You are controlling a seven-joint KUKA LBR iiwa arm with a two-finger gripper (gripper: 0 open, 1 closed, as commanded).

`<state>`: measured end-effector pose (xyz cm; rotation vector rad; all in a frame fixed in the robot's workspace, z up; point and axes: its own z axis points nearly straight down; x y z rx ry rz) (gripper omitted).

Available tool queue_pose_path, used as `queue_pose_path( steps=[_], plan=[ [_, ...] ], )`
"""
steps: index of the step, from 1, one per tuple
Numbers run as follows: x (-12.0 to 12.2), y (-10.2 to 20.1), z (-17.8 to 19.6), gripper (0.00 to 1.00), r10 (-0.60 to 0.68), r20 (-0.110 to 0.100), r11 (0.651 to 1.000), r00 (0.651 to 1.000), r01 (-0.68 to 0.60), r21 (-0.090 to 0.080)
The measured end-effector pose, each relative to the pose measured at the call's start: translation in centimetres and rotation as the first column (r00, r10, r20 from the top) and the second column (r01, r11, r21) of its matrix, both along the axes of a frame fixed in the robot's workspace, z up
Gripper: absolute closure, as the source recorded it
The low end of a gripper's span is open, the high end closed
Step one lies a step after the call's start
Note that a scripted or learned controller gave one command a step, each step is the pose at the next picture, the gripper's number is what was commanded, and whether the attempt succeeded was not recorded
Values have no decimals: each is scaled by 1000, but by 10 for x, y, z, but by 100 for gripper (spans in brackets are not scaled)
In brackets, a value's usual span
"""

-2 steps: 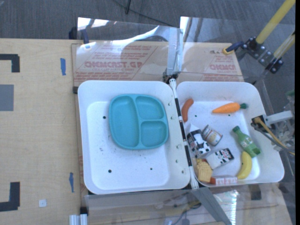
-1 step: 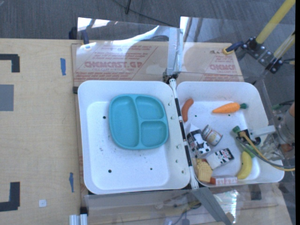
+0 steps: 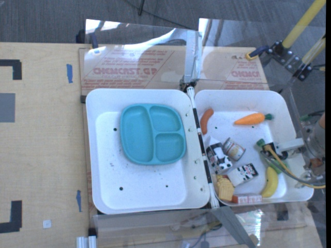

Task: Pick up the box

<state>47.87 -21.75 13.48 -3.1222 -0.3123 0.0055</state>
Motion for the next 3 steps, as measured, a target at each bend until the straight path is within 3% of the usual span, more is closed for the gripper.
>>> queue_pose_path(
  steps=[1,2,3],
  plan=[
    [2,-6,143,0,4,2,1000,1000,-4,-2],
    [1,-6,217,0,4,2,1000,1000,-4,-3],
    [12,1,300,0,169,3,986,986,-169,-3]
  ],
)
